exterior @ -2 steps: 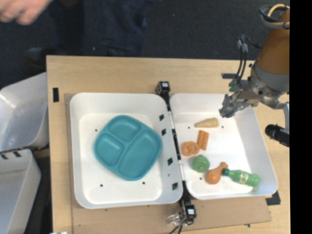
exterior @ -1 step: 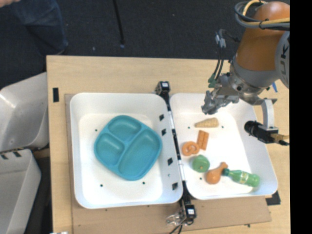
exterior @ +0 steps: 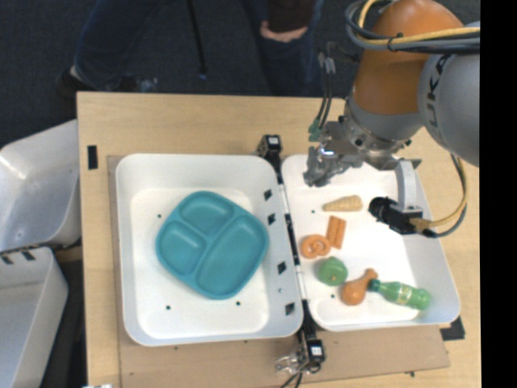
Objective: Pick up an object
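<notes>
op: the pale cone (exterior: 343, 204) lies flat in the right bin (exterior: 428, 277), nearest my gripper (exterior: 319, 170), so i'm treating it as the target.
obs: holding anything?
op: no, nothing between the fingers; how wide they stand i can't tell. smooth plastic toys cluster below: orange ring (exterior: 313, 246), green bottle (exterior: 400, 294). the teal plate (exterior: 212, 243) fills the left bin (exterior: 129, 241).

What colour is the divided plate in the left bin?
Teal blue; the divided plate shows best in the camera view.
</notes>
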Controlling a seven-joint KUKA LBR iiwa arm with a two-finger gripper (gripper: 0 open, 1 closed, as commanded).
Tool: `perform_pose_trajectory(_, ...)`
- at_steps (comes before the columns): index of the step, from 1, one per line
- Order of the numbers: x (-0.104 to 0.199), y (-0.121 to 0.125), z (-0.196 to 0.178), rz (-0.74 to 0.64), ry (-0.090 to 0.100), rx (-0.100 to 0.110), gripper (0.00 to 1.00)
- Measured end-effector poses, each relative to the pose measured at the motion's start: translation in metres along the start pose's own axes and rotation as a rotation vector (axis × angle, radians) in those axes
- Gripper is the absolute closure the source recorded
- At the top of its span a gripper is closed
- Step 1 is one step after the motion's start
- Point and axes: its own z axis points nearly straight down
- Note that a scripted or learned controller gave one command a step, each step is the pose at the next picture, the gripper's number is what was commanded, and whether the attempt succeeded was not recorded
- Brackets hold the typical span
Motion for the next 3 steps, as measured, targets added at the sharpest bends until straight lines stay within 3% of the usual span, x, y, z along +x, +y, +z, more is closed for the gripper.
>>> perform_pose_trajectory(2, 0.095, 0.012, 0.020, 0.001, 0.000, 0.000, 1.00)
perform_pose_trajectory(3, 0.092, 0.012, 0.020, 0.004, 0.000, 0.001, 0.00)
